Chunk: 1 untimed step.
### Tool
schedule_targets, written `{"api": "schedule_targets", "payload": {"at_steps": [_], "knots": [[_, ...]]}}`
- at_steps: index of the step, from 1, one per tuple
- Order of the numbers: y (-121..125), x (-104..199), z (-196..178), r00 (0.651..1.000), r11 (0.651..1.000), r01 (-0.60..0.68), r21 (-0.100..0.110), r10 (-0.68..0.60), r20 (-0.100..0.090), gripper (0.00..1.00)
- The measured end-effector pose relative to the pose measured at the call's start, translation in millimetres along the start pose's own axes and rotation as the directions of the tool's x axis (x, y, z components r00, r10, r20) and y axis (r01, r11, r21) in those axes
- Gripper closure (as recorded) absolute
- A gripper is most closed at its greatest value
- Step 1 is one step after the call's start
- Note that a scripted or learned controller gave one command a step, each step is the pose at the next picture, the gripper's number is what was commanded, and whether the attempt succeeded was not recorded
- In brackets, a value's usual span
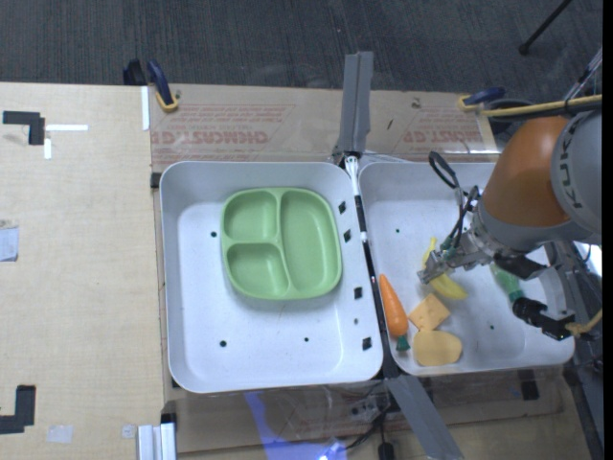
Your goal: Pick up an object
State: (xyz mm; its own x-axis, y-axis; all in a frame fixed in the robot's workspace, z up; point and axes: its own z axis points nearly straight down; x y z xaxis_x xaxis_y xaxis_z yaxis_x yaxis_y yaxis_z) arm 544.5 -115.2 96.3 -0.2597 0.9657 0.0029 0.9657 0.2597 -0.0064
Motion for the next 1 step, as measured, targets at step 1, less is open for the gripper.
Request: {"api": "schedule_targets", "payload": {"at_steps": [1], "knots": [[-25.3,14.0,-21.5,1.0,1.0,0.03,-0.002,-0.03,0.001,1.0]]}}
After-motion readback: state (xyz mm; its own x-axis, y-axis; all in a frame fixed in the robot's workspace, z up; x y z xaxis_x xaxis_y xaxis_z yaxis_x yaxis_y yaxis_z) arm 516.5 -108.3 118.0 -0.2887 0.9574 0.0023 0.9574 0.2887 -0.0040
